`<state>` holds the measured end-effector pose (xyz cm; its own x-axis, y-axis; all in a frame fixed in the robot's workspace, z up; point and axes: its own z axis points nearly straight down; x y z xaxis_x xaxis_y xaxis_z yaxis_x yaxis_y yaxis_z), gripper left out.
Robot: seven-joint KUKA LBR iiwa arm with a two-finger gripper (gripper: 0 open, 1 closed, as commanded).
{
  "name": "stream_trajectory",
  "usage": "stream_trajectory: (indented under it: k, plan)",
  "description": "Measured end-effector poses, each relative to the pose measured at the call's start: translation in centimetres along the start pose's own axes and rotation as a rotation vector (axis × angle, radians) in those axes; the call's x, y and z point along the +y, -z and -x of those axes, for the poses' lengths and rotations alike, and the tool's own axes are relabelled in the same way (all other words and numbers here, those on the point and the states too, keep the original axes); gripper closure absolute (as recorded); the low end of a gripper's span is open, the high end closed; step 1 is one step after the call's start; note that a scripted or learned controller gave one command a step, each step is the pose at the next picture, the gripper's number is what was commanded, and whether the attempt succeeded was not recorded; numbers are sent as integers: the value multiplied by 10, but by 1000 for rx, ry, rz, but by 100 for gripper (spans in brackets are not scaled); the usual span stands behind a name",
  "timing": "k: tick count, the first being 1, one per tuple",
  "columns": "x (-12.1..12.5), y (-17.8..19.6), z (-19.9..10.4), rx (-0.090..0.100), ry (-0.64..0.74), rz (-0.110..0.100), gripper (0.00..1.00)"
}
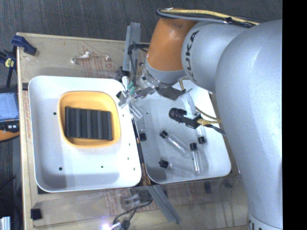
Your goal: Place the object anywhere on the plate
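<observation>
Clear tube (135, 110) slants down-right from the end effector (128, 96), whose finger state I cannot tell.

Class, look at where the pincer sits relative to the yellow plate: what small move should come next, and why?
Probably a short move toward the yellow plate in the left bin. The pincer sits over the divide between the bins, just off the plate's edge. A clear tube seems to hang beneath it, though the grip is hard to confirm.
</observation>
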<state>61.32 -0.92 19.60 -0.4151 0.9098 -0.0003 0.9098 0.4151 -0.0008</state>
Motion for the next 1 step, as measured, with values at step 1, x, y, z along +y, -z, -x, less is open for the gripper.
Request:
stream_trajectory:
  k: [1]
  plan:
    - [0,0,0,0,0,0,0]
